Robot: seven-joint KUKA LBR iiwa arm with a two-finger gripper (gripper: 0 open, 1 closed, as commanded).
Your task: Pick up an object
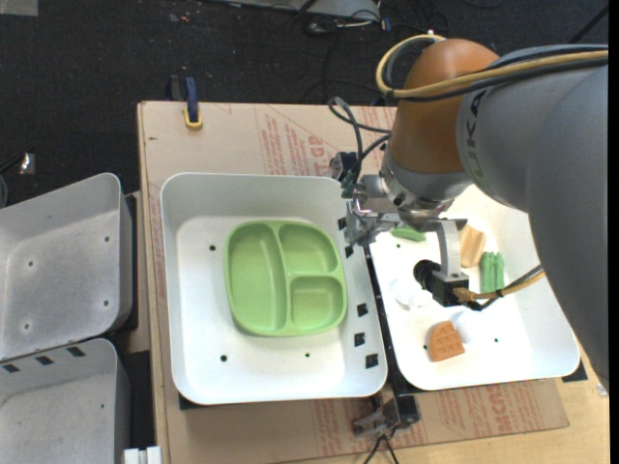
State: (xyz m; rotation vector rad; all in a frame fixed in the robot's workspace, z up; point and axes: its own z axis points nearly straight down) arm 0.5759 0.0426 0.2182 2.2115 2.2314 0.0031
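Observation:
My gripper (375, 222) hangs low over the far left corner of the right bin (542, 356), close to the wall between the two bins. A small green piece (408, 232) peeks out just under the wrist. Further into that bin lie a tan block (471, 246), a green ridged object (492, 271), a small white item (414, 299) and an orange-brown toast-shaped piece (446, 341). The big grey arm hides the far right part of the bin.
A green divided plate (286, 277) lies in the middle of the left bin (193, 356). Both bins rest on a cardboard sheet (261, 133). White trays (58, 249) stand off to the left of the bench.

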